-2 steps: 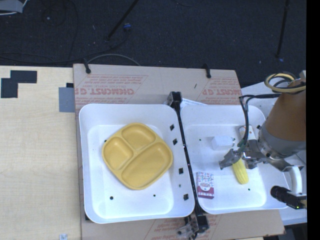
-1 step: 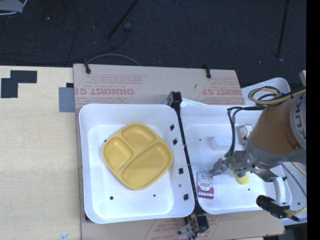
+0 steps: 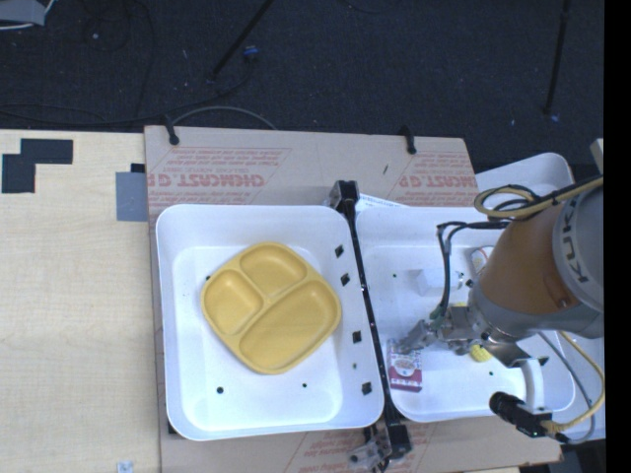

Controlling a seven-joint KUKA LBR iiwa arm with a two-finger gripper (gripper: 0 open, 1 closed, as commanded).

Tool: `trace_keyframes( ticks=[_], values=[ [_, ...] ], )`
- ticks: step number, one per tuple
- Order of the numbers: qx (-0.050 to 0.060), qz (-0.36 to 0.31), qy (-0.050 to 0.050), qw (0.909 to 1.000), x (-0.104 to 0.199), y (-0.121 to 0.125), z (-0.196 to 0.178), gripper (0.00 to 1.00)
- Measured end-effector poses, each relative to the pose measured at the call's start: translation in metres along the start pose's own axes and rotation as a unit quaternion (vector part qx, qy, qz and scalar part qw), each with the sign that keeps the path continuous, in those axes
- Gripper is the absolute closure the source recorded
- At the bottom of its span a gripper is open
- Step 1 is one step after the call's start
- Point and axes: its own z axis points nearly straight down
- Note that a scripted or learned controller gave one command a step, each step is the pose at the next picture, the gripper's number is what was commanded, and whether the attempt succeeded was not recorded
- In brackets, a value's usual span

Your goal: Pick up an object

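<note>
The tool [image 3: 422, 335] sits low in the right white plastic bin [image 3: 394, 227] just above a small flat red-and-white packet [image 3: 405, 371] — whether clenched or released I cannot tell. Such a thin packet may slip out — fingers could scrape the floor.

Around the two white bins

We see the left bin [image 3: 187, 363] and right bin [image 3: 394, 235] touching at a black divider [image 3: 357, 294], both resting on printed cardboard [image 3: 296, 170]. Left of the bins lies the pale wooden counter [image 3: 69, 313]; behind them, dark carpet [image 3: 345, 47] with cables.
</note>
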Motion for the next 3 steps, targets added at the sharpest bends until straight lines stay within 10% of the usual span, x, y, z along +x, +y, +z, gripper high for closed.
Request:
trace_keyframes(
  ticks=[1,3],
  values=[
    [-0.001,0.001,0.0,1.0,0.0,0.001,-0.012,1.0],
    [0.0,-0.001,-0.003,1.0,-0.006,0.007,-0.099,1.0]
  ],
)
